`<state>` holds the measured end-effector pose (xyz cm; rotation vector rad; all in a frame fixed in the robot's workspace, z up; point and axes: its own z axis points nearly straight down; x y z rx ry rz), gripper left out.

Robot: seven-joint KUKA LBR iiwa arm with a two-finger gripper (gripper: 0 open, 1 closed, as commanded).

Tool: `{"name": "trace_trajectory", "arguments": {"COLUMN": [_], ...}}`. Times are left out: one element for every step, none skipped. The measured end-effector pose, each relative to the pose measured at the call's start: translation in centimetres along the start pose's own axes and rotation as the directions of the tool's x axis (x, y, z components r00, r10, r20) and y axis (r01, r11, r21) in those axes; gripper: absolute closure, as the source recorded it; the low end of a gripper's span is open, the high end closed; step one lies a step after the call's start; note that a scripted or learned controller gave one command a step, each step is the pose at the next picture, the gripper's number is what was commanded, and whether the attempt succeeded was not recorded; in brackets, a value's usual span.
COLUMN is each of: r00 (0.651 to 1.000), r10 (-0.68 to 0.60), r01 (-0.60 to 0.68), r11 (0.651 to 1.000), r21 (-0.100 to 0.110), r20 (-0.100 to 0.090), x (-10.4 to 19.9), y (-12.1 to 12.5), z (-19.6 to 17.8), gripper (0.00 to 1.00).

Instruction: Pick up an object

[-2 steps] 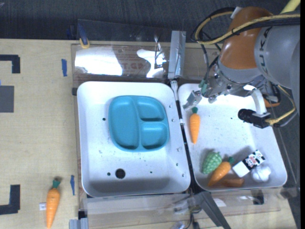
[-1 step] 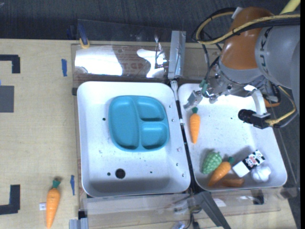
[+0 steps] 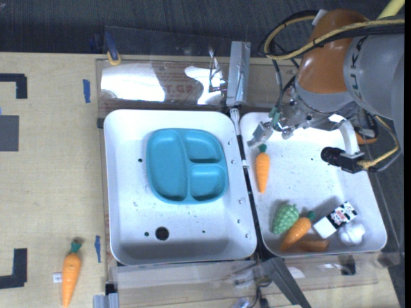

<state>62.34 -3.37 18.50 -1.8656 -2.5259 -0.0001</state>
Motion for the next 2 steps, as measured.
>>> {"name": "trace_trajectory", "arguments": {"r00": [0.999,0.994], "r10": [0.038,0.108], "r01": [-0.038,-0.108], "r11": [0.999,0.994], "r21": [0.0,-0.003], "r20": [0.0,0.002], "x": [0.18,-0.22], "y": [-1.12,-0.87], "z": [0.01,0.01], "gripper": [0.0,0.0]}}
